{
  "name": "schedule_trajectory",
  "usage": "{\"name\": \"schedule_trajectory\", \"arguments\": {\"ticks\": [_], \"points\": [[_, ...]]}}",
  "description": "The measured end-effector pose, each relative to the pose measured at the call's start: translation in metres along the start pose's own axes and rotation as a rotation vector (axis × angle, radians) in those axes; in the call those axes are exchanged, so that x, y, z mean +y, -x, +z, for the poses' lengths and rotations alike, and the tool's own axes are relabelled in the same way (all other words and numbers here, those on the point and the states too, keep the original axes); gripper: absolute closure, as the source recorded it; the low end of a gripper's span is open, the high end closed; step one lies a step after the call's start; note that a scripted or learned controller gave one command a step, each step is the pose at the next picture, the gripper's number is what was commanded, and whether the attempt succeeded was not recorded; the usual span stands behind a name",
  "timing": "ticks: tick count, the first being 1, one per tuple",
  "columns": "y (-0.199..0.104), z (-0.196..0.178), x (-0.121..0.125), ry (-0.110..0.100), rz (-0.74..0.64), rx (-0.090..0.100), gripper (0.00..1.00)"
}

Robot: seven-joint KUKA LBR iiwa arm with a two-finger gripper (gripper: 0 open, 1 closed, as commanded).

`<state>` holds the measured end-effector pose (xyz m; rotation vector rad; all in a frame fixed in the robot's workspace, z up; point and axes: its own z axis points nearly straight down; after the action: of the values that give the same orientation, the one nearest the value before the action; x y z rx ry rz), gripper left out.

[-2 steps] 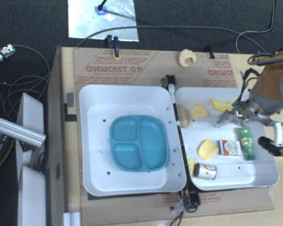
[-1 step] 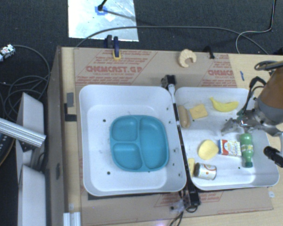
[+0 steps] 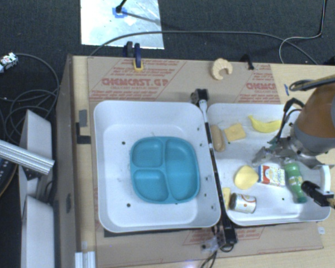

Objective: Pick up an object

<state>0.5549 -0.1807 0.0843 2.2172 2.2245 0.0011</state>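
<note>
The right bin [image 3: 301,215] holds several small things: a yellow banana-shaped piece [image 3: 263,124], a yellow cheese-like square [image 3: 234,132], a tan stick [image 3: 216,138], a round yellow lemon-like piece [image 3: 245,177], a white carton with a red label [image 3: 271,175], a green bottle [image 3: 293,178], a small can on its side [image 3: 243,204] and a small yellow bit [image 3: 226,197]. My gripper [image 3: 268,155] hangs low over the middle of this bin, just above the carton and right of the lemon piece. Nothing shows as held in it.
The left bin [image 3: 114,127] carries a blue divided plate [image 3: 164,169]. A tan croissant-shaped toy [image 3: 221,68] lies on the cardboard behind the bins. The arm's grey and orange body [image 3: 321,121] covers the right bin's far right side.
</note>
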Motion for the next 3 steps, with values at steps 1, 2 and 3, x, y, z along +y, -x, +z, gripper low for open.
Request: {"name": "schedule_trajectory", "arguments": {"ticks": [1,2,3], "points": [[-0.057,0.000,-0.012,0.001,0.000,0.000,0.00],[-0.040,-0.001,0.048,0.002,0.000,-0.001,0.00],[-0.071,-0.001,0.099,0.002,-0.002,0.000,0.00]]}}
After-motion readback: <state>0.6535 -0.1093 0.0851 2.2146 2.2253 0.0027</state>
